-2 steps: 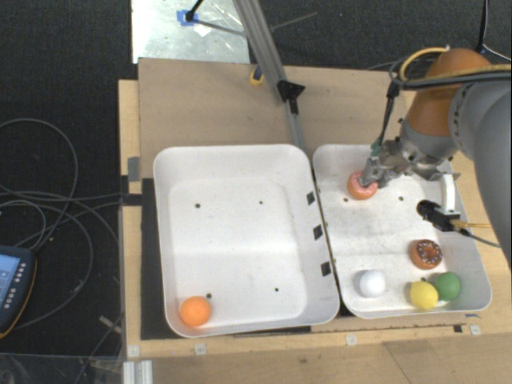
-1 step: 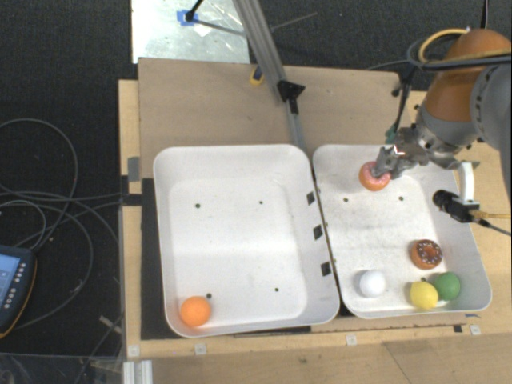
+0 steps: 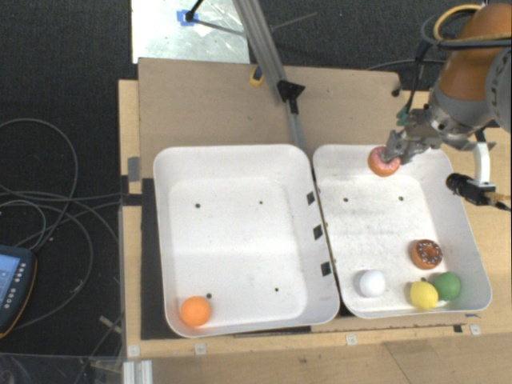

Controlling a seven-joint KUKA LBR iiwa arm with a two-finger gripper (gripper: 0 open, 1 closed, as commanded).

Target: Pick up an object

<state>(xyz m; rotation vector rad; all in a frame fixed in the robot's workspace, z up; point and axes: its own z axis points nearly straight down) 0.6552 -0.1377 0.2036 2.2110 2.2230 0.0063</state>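
A pink frosted donut (image 3: 382, 164) hangs at the far edge of the right bin (image 3: 376, 214), overlapping the bin's back rim. My gripper (image 3: 396, 152) reaches in from the right and is shut on the donut's upper right edge. The grey wrist and the orange band rise behind it toward the top right.
The right bin's near right corner holds a chocolate donut (image 3: 426, 254), a white ball (image 3: 370, 283), a yellow ball (image 3: 424, 294) and a green ball (image 3: 448, 286). An orange ball (image 3: 195, 311) lies in the left bin's (image 3: 232, 214) near left corner. A metal pole (image 3: 268, 46) slants over the bench behind the bins.
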